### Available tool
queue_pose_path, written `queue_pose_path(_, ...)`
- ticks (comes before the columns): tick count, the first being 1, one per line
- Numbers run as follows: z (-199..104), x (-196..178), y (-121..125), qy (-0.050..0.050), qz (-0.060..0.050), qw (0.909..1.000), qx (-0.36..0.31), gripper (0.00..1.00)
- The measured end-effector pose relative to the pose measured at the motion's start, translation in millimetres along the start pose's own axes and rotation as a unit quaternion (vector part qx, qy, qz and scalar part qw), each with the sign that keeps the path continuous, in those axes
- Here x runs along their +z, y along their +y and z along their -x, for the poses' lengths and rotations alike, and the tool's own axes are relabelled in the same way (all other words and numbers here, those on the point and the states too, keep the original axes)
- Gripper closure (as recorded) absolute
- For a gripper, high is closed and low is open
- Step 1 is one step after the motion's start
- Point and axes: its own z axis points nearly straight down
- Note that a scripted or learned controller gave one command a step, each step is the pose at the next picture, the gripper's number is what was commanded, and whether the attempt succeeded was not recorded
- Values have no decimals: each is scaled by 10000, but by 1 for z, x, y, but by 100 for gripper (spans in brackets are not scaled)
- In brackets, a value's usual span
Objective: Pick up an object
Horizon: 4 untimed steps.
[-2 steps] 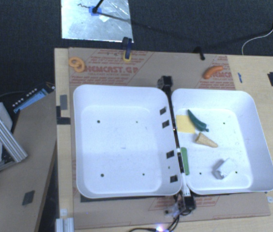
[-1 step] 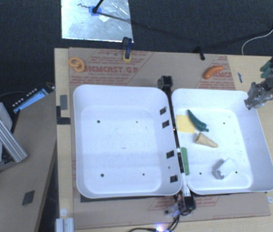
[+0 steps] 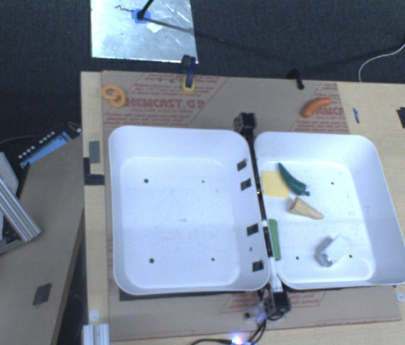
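Objects in the right bin point(image 3: 385, 185) on the worktop point(image 3: 152, 99).
Yellow block point(image 3: 274, 185), green piece point(image 3: 293, 179), tan wedge point(image 3: 306, 208), white-grey item point(image 3: 331, 251); hand's state: cannot tell.

Two white bins point(image 3: 181, 214), one yellow block point(image 3: 274, 185), one green pod point(image 3: 293, 179), one cone point(image 3: 306, 208)
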Motion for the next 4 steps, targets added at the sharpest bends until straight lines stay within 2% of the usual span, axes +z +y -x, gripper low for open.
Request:
queue_pose_path(1,-13,-75,15,8,27,10000,-62,100)
queue_pose_path(2,-52,25,-34,41,-74,9999,-63,100)
queue_pose_path(3,-47,-77,-35,9,39,10000,-57,100)
queue_pose_path(4,-47,-71,-35,20,-13,10000,-53,0)
